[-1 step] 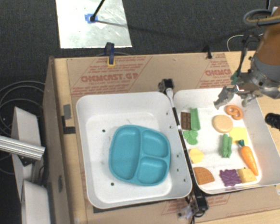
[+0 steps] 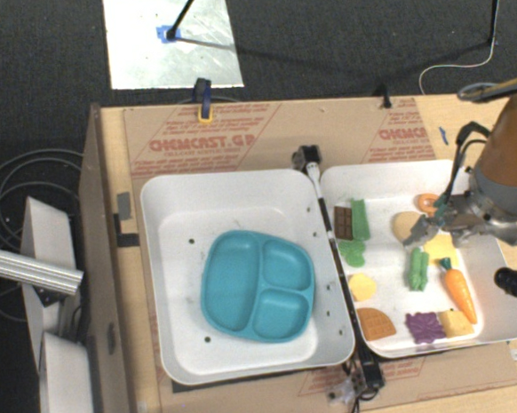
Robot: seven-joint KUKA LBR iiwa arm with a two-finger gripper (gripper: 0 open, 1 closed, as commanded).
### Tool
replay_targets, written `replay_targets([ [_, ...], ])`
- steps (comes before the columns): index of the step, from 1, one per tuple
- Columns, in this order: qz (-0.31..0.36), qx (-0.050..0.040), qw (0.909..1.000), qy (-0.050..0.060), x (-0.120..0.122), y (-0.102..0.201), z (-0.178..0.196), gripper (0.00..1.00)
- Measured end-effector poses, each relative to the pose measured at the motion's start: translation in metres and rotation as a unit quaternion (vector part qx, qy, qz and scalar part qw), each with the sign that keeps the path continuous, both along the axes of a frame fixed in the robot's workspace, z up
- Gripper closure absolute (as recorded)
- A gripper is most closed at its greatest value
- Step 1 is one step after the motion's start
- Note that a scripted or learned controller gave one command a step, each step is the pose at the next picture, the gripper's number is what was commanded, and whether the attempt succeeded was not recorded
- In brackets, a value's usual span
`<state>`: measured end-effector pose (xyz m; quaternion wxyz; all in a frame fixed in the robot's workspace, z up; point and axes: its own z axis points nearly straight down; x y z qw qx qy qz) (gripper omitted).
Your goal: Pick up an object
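Just below the claw (image 2: 429,228) in the right bin (image 2: 508,320) lies a green toy vegetable (image 2: 418,269); claw state unclear. Approach step, I judge; next calls for lowering squarely over it.

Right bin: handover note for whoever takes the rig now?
Gripper: low over the right bin, near the tan piece and green piece; can't tell whether it grips anything.
Toy food all lies in that bin: carrot, purple piece, yellow round, brown slice.
Left bin: teal divided plate.
Done: approach. Left: grasp, lift, confirm.
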<state>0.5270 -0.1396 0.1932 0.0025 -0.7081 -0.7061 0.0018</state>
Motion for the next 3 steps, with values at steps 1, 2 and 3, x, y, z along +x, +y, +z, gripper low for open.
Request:
replay_targets([
  [1,0.001,-0.0006,1.0000,-0.002,0.001,-0.015,-0.114,0.00],
  [2,0.002,-0.0005,1.0000,-0.005,0.003,-0.014,-0.098,1.00],
  [3,0.010,0.0018,0.9999,-0.009,0.024,0.114,-0.003,1.00],
])
